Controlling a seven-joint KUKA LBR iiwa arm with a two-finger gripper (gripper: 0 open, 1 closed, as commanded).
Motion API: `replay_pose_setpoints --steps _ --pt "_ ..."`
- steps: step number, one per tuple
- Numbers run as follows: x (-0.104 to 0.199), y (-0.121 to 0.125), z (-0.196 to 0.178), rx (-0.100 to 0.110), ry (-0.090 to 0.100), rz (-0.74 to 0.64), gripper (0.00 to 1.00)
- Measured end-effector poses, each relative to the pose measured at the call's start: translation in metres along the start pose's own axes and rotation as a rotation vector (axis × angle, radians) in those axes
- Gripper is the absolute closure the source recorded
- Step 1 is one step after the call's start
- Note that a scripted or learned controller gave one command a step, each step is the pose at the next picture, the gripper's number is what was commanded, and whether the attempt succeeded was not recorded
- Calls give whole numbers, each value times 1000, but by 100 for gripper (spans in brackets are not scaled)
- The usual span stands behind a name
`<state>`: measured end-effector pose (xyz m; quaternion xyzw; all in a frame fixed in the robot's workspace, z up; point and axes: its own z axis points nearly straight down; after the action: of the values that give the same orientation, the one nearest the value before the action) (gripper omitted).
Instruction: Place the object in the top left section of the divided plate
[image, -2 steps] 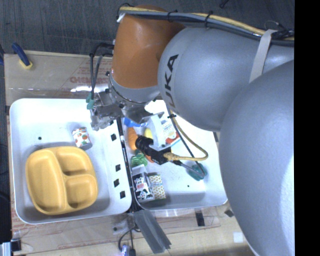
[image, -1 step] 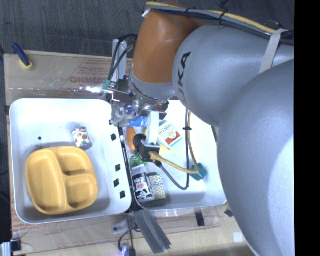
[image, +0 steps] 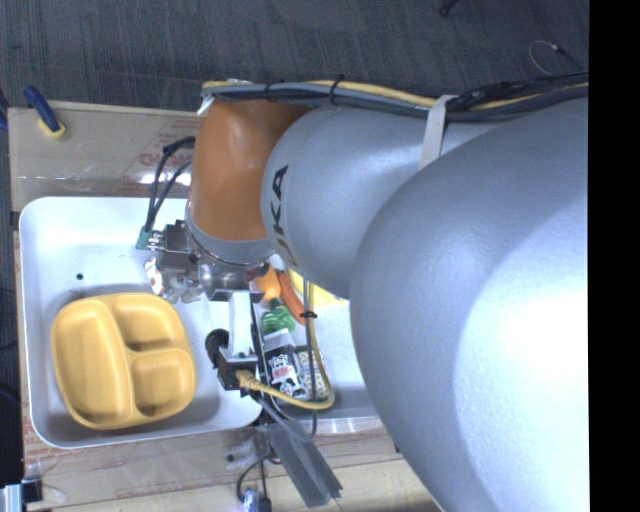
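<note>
the yellow divided plate (image: 122, 354) lies in the lower left of the frame, inside the left white bin (image: 45, 225), its sections bare as far as can be seen. the grey arm (image: 420, 230) with its orange band (image: 232, 170) fills the middle and right, and its wrist hangs just to the upper right of the plate. the hand (image: 175, 275) looks to sit at the wrist's lower left edge, close to the plate's upper right rim, but it is a tangle of metal and cable; whether it is apart, together or clamped on anything i cannot tell.

the object itself is hard to pick out. small orange and green things (image: 277, 300) show under the wrist, right of the plate, near the seam between the bins; any of them might be it. judging from this, the plate's top left section lies down and to the left of the hand, across the plate. the right bin is almost wholly hidden by the arm.
</note>
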<state>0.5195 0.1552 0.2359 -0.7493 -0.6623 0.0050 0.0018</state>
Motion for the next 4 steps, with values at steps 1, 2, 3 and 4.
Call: replay_pose_setpoints --steps 1,2,3,4 --pt "12 23 -65 -3 2 41 100" --pt "6 28 -72 -3 2 261 100" --pt "6 28 -72 -3 2 261 0" --pt "7 27 -80 3 -3 251 100"
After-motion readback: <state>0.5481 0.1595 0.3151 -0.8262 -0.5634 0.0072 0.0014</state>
